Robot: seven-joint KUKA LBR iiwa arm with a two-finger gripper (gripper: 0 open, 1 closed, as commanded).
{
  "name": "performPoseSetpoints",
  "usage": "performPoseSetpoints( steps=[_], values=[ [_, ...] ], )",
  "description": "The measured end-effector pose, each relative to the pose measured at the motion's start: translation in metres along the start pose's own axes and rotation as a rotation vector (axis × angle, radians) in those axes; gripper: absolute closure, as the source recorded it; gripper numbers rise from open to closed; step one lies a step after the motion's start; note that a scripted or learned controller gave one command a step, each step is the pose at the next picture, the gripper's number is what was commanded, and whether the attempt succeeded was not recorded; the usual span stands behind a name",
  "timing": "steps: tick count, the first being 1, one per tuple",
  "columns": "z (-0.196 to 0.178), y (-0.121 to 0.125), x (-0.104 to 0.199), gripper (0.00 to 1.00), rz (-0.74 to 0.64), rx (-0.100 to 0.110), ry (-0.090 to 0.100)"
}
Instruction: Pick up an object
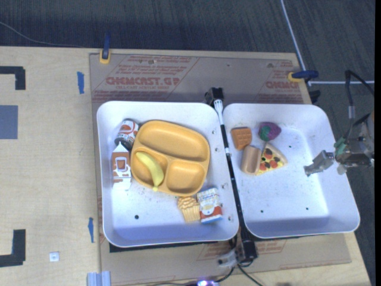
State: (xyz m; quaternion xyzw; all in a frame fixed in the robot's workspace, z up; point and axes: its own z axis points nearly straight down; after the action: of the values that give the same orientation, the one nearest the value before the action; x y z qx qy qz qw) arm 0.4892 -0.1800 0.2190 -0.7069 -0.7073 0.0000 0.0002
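In the right bin [297, 219] several toy foods lie at the back left: an orange bread piece [241, 137], a purple grape bunch [269, 130], a tan cylinder [250, 159] and a pizza slice [271, 158]. The gripper [324, 159] hangs low over that bin's right side, reaching in from the right edge, about a hand's width to the right of the pizza slice. Nothing shows in its grasp.
The left bin [113, 219] holds a yellow divided plate [172, 142] with a banana [152, 168] in it, a can [125, 133], a carton [121, 167], toy fries [189, 208] and a small box [210, 205]. A black clip [215, 95] sits where the bins meet.
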Motion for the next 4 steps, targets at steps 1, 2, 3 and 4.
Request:
performPoseSetpoints(
  steps=[1, 2, 3, 4],
  values=[
    [0.124, 0.015, 0.025, 0.0, 0.0, -0.002, -0.001],
    [0.129, -0.005, 0.08, 0.0, 0.003, -0.019, -0.01],
    [0.118, -0.003, 0.076, 1.0, 0.007, -0.028, -0.02],
    [0.034, 0.078, 0.202, 1.0, -0.002, -0.001, 0.001]
  ],
)
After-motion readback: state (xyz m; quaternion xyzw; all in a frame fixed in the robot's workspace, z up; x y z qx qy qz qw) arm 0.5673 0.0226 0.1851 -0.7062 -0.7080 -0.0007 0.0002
